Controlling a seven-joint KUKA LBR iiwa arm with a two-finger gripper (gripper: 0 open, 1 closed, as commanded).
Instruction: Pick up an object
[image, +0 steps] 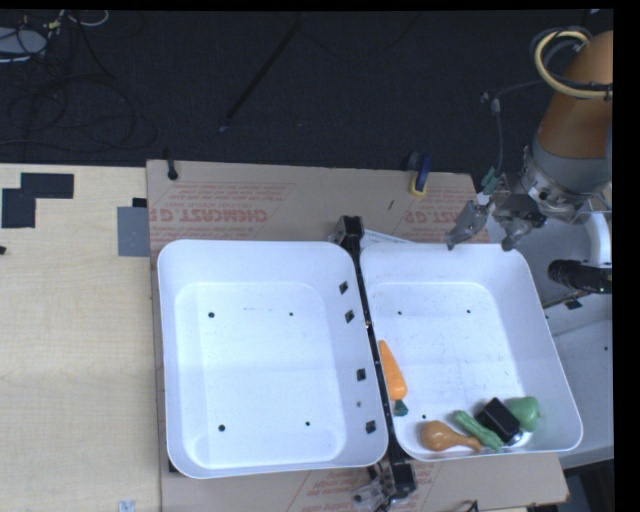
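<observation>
Gripper (487, 226) sits at the upper right, just past the far rim of the right bin (540, 310), with its two fingers spread apart and nothing between them. The arm (575, 100) above it has the orange band, and it's cut off by the frame's top right, so you only get the wrist end.

All the stuff to pick is bunched in the near part of the right bin, well away from the gripper. An orange carrot-shaped piece (392, 372) lies along the divider side, with a tiny dark green bit (401, 408) just below it that's too small to identify. In the near right corner there's a tan pear-ish thing (445, 436), a long green thing (476, 429), a black block (499, 420) lying partly over it, and a rounder green lump (524, 410) behind the block. They overlap enough that I can't tell where one green piece stops and the next starts.

The left bin (170, 350) shows just a few dark dots on its floor.
</observation>
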